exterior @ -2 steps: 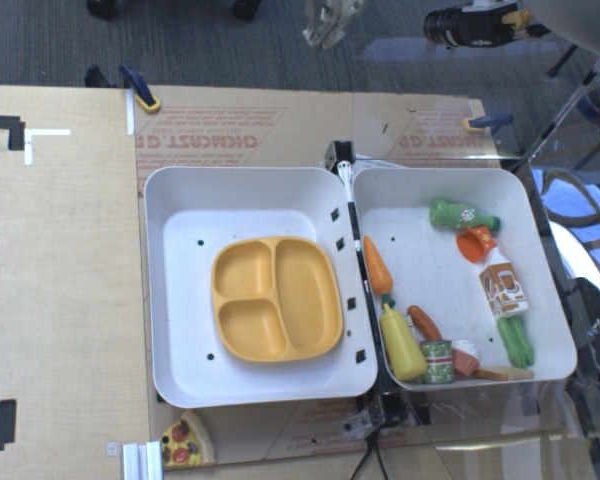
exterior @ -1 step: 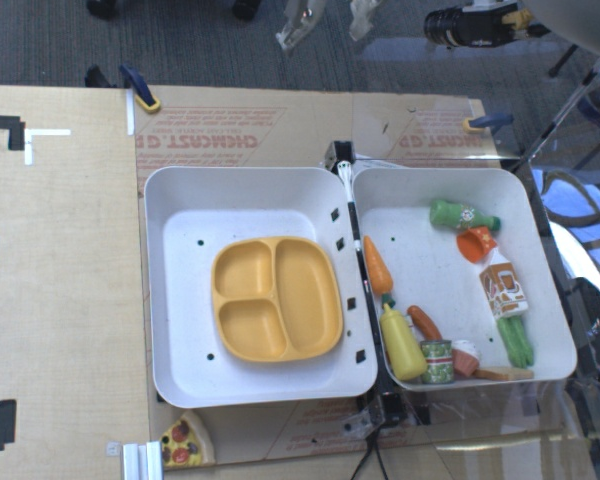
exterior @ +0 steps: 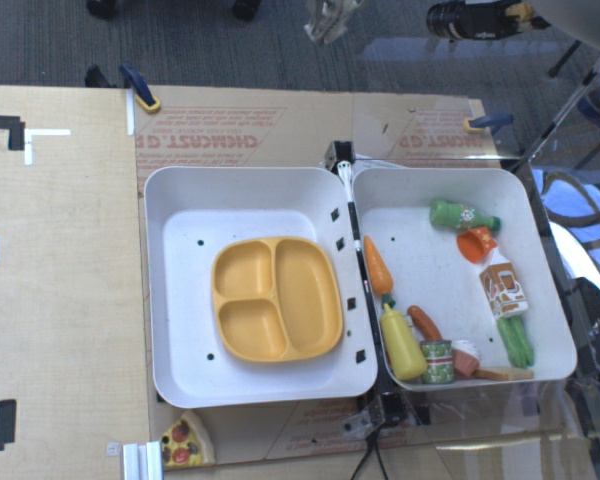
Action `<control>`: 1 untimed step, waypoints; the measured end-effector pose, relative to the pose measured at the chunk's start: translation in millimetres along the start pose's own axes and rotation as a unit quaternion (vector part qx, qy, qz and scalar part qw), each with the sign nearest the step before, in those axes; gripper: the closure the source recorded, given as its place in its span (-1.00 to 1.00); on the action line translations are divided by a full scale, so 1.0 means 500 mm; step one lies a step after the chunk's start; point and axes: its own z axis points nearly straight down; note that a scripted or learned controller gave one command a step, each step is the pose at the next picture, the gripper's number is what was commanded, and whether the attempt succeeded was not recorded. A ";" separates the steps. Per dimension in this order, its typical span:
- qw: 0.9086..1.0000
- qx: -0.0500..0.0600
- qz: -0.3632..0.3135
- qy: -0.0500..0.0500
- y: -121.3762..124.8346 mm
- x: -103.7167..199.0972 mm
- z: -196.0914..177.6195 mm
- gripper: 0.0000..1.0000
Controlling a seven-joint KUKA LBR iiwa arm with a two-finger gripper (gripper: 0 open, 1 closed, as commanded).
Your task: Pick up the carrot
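carrot: orange carrot (exterior: 377,266) lies in the right bin (exterior: 540,258), hard against that bin's left wall, near the divider between the bins; green end points toward the far side, body runs roughly along the wall
gripper: gripper (exterior: 330,16) hangs at the top of the view, over the grey floor beyond the bench, well apart from both bins; nothing seen between the fingers
jaws: cannot tell, too small and blurred to read
left bin: left bin (exterior: 170,268) holds a yellow divided plate (exterior: 277,298) with three compartments, sitting about centre
right bin, near end: yellow bottle (exterior: 400,343) just below the carrot, along the left wall; a red-orange sausage-like piece (exterior: 423,321) beside it; small green can (exterior: 437,361) touching the bottle's lower end; pinkish piece (exterior: 467,360) next to the can
right bin, far end: green bottle (exterior: 462,215) lying on its side; orange cup-like item (exterior: 477,243) just below it
right bin, right side: white and brown carton (exterior: 502,288), with a green vegetable (exterior: 517,340) below it
bench: cardboard sheet (exterior: 240,133) under the bins; pizza slice toy (exterior: 183,443) on the cardboard near the left bin's near corner
clamps: blue-and-yellow clamps (exterior: 140,88) at the far cardboard edge
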 end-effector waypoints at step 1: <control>1.000 0.000 0.000 0.000 0.000 0.000 0.000 -1.00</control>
